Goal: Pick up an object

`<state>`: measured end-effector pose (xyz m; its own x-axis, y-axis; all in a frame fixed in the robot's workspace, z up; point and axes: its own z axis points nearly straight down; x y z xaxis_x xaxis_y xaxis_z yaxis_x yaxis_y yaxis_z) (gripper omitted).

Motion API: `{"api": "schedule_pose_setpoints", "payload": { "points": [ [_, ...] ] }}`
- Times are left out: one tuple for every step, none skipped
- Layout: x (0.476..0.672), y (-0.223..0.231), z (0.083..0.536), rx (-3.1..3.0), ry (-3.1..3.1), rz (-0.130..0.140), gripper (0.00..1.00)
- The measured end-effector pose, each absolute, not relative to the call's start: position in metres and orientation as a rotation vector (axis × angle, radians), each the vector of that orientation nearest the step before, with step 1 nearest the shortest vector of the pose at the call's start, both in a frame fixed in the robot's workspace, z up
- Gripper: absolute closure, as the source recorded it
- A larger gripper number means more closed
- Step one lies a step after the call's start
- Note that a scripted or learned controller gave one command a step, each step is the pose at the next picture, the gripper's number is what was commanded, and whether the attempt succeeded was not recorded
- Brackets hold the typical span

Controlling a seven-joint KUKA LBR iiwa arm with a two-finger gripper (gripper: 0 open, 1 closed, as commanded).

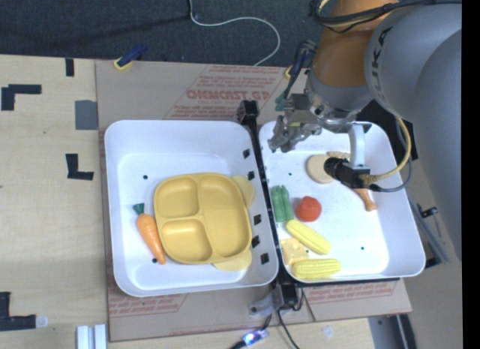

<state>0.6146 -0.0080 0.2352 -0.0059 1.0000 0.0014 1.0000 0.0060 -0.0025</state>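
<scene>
My gripper (287, 139) hangs over the back left part of the right bin (390, 261), with nothing seen between its fingers. Below it in that bin lie a green vegetable (280, 203), a red tomato (308, 208), a yellow corn cob (308, 236) and a second corn cob (316, 268) at the front edge. A beige round piece (319, 168) lies to the gripper's right, and an orange piece (367, 199) lies further right. In the left bin (124, 145) a yellow divided plate (201, 215) sits with a carrot (150, 236) at its left.
A pale yellow flat piece (294, 251) lies between the two corn cobs. The black divider (255, 182) separates the two bins. The arm's grey body and orange band fill the upper right, over the right bin's far side.
</scene>
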Motion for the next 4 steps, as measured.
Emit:
{"api": "schedule_pose_setpoints", "payload": {
  "points": [
    [0.600, 0.032, 0.228, -2.214, -2.224, 0.004, 1.00],
    [0.577, 0.080, 0.216, -2.212, -2.225, 0.005, 1.00],
    [0.574, 0.106, 0.234, -2.216, -2.225, 0.000, 1.00],
    [0.568, 0.099, 0.230, -2.218, -2.222, 0.005, 1.00]
  ]
}}
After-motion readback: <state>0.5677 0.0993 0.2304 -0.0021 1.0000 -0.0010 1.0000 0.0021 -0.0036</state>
